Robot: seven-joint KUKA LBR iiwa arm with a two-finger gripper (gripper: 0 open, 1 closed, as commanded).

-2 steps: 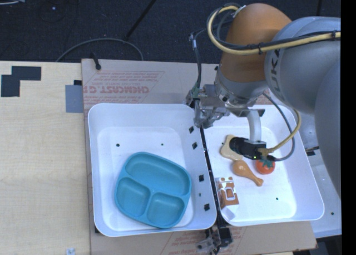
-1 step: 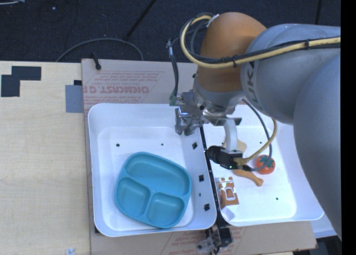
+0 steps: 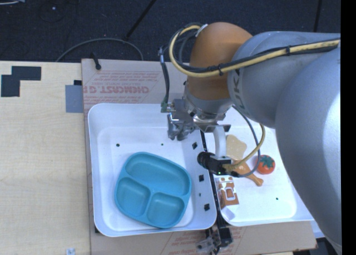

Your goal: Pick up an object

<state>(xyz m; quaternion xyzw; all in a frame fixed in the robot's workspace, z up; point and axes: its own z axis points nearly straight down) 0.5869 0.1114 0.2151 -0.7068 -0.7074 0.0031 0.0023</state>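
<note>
Two white bins sat side by side on the bench when I looked down through the overhead camera. I saw the left bin [image 3: 103, 137] at lower centre of the frame, with a blue divided plate [image 3: 153, 189] lying flat in its lower half, three compartments facing up. The right bin [image 3: 278, 209] was at lower right, largely covered by the arm [image 3: 289, 98], which came in from the right edge and filled the upper right of the frame. The gripper [image 3: 179, 130] hung over the upper right corner of the left bin, close to the wall between the bins, above and apart from the plate. I could not tell from this angle how its claw stood, and I saw nothing in it. In the right bin, just below the wrist, I made out a tan slice-shaped piece [image 3: 236, 147], a small red-orange fruit toy [image 3: 266, 164], a yellow-brown stick-shaped toy [image 3: 248, 173] and a small orange-and-white item [image 3: 227, 194] near the dividing wall.
</note>
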